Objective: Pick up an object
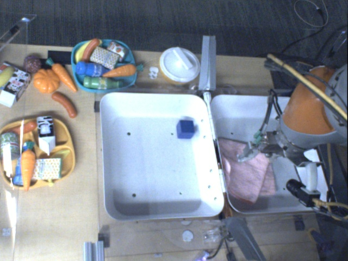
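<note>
— Bins first: where do things lie?

— Two white bins sit side by side on the bench (81, 200). The left bin (141, 200) holds one small blue cube (186, 128), near its upper right corner, well apart from the arm. The right bin (239, 110) holds a pink cloth (247, 175), spread along its left wall and lower part.

— And the tool?

— The tool (251, 150) hangs low in the right bin, at the upper edge of the pink cloth, touching it or just above it; I cannot tell which. Its fingers look thin and metallic, but whether they are spread or closed is too blurred to judge. Nothing is clearly seen between them. The grey arm with its orange band (307, 110) reaches in from the right.

— Anything beside the bins?

— Left of them, a yellow tray (66, 145) and a blue bowl (130, 80) hold toy food. An orange pumpkin (45, 81) and a sausage (64, 104) lie loose on the bench. A white lidded tub (180, 64) stands above the left bin.
</note>
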